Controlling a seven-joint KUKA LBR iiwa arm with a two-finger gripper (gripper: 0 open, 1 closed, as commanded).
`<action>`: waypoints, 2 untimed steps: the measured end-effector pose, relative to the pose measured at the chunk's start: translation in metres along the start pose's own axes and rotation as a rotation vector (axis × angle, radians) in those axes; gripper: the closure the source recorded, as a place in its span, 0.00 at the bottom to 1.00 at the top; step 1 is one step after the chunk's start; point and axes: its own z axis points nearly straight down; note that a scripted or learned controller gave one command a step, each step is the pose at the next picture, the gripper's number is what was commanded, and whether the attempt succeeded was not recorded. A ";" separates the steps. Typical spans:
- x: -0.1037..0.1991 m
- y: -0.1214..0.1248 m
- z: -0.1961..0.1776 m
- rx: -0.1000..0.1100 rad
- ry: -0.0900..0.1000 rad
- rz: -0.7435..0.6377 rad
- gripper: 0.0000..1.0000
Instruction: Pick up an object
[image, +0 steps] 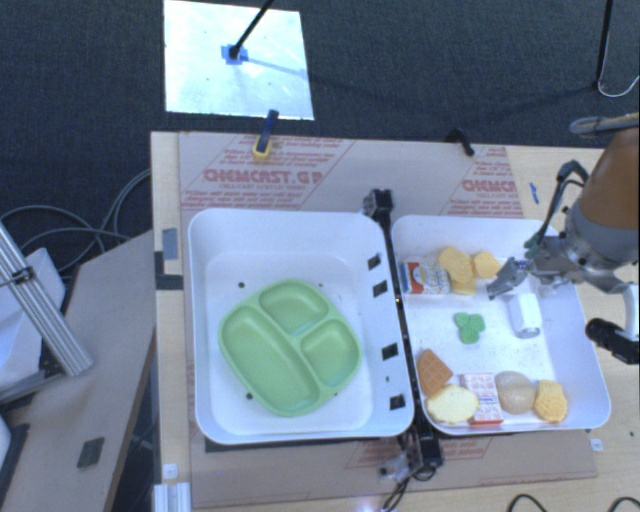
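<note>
Overhead, the gripper (512, 280) hangs above the upper right part of the right bin (585, 345), reached in from the right on the grey arm with its orange band (612, 185). Whether it is apart or together cannot be told at this slant, and nothing can be seen caught in it. Just below and beside it on the bin floor lies a small white cylinder (524, 314), its long axis running roughly from the far side toward the near side, tipped slightly to the left at its top end. To its left sits a small green toy piece (468, 325). Along the far side of that bin lie a red-and-white packet (425, 277) and a cluster of yellow toy food pieces (462, 268), touching one another. Along the near edge are an orange waffle-like cracker (434, 370), a pale yellow round piece (452, 404), a second red-and-white packet (482, 392), a beige round piece (516, 391) and a yellow waffle piece (550, 400), close together in a row. In the left bin (215, 250) rests a green three-compartment plate (288, 346), its long axis set diagonally.
</note>
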 end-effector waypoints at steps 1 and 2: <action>0.000 0.002 -0.005 -0.010 -0.002 -0.003 0.00; 0.001 0.003 0.039 -0.006 -0.001 -0.001 0.00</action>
